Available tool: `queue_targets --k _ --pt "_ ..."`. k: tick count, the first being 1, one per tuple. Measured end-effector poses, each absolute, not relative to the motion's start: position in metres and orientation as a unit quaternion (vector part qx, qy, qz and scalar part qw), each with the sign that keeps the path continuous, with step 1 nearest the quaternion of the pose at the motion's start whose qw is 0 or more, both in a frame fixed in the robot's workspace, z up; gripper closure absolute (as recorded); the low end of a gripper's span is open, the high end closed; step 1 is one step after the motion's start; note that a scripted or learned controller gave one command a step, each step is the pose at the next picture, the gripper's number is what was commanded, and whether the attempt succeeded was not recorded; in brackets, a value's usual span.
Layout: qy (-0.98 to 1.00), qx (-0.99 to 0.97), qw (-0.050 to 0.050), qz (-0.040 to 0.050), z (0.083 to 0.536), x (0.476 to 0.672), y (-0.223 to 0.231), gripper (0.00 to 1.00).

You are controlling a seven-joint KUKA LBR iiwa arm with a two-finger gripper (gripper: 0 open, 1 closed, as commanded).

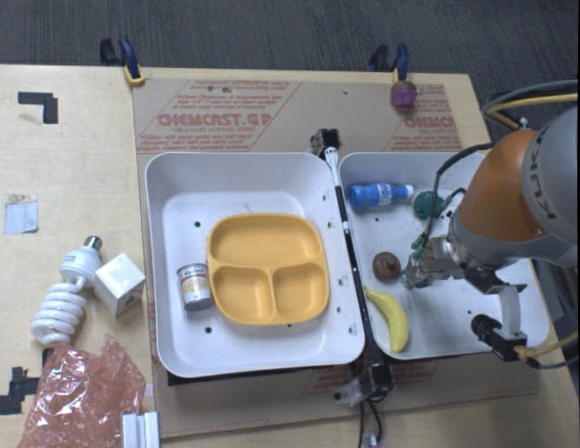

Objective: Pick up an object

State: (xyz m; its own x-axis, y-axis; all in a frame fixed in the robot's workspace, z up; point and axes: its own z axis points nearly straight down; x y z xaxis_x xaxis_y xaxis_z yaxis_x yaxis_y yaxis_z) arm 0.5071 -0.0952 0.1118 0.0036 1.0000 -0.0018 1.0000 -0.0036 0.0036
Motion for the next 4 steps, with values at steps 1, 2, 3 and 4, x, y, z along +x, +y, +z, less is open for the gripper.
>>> queue_targets --k 1,2,3,4 --pt "0.707 0.707 0.000 0.0000 0.192 0.481 -0.019 1.00" --pt "0.708 0.706 0.001 0.0006 0.205 0.479 -0.005 1.00" --pt "0.707 0.707 0.000 -0.0005 0.192 0.478 -0.062 1.00" --pt "0.707 0.707 0.000 -0.0005 0.192 0.478 -0.062 0.00"
